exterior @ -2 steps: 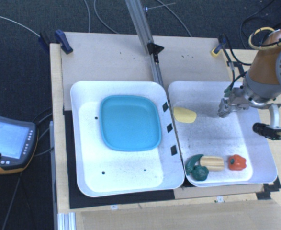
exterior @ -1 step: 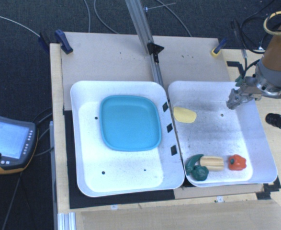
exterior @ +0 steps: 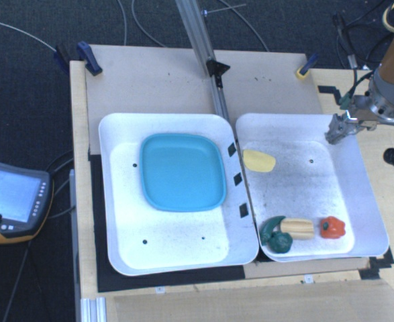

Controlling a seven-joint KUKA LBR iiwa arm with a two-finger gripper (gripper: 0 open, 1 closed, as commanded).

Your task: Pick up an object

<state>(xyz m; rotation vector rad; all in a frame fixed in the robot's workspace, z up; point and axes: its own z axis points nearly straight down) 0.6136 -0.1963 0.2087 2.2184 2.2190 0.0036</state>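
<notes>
- My gripper (exterior: pixel 335 131) hung over the far right edge of the right bin (exterior: pixel 358 180). I could not tell how my jaws stood, and nothing showed between them.
- The nearest thing to me was a yellow piece (exterior: pixel 258 160), well off to my left on the bin floor and close to the wall between the bins. I judged it light, smooth and a bit rounded, likely plastic toy food, so it could slip; I would take it across its narrow width.
- Farther from me, along the bin's near wall, lay three things in a row: a red pepper (exterior: pixel 331 227), a tan block (exterior: pixel 297 228) touching it or just beside it, and a dark green piece (exterior: pixel 276 235) against the block's other end.
- I judged those three light and stiff too, but crowded. Closing on one risked nudging its neighbour, and the wall left little room for one jaw.
- The left bin (exterior: pixel 116 173), beyond the yellow piece from me, held a blue plate (exterior: pixel 183 172), flat and broad, with no edge I could easily pinch.
- The bare floor between me and the yellow piece held nothing in the way.
</notes>
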